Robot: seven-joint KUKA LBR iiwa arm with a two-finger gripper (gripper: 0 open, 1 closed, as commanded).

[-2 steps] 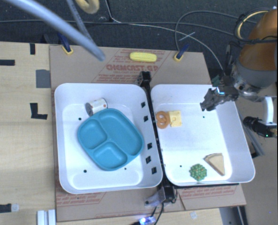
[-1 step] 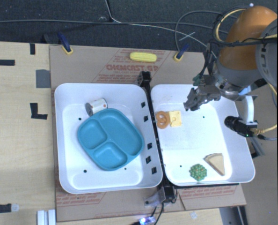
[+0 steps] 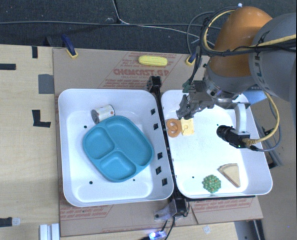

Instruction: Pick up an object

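White plastic forms the right bin [image 3: 258, 184], which we take as our landmark. At its upper-left corner we see the fingers [image 3: 187, 113] of the grey arm [image 3: 268, 54] pointing down at the bin floor; whether they are open or closed we cannot tell. Just below them, by the bin's left wall, lie a brown pretzel [image 3: 173, 127] and a yellow cheese slice [image 3: 187, 128], touching each other. Near the bin's lower edge sit a green broccoli piece [image 3: 211, 183] and a tan bread wedge [image 3: 231, 174], close together. Left of the bin, the other bin [image 3: 71, 179] holds a blue divided plate [image 3: 117, 148] and a small tipped-over cup [image 3: 103, 113]. Beyond both bins, a yellow corn cob [image 3: 152, 61] rests on the cardboard-covered surface [image 3: 88, 69].
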